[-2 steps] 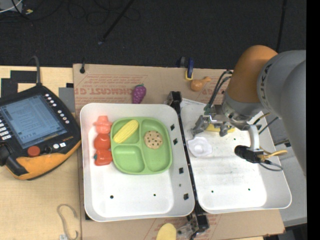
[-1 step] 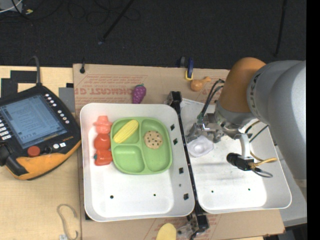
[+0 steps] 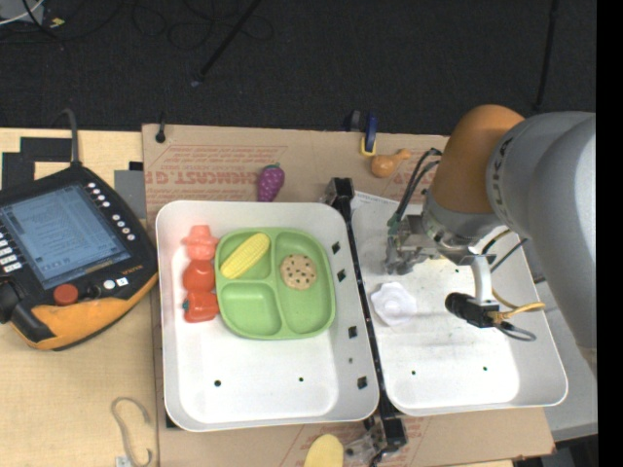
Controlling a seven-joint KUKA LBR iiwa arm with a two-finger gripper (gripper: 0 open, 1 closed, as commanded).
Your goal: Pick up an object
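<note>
Hand (image 3: pixel 401 259) hovers beside white object (image 3: pixel 393 303) near right bin's (image 3: pixel 531 382) left wall.

Pincer (image 3: pixel 397 257) above white object (image 3: pixel 393 303), possibly touching

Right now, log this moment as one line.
gripper low in right bin | over white object | grasp unconfirmed | green tray, corn, cookie in left bin

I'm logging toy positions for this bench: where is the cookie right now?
The cookie lies in the upper right compartment of the green tray in the left bin, right of the corn cob.
</note>
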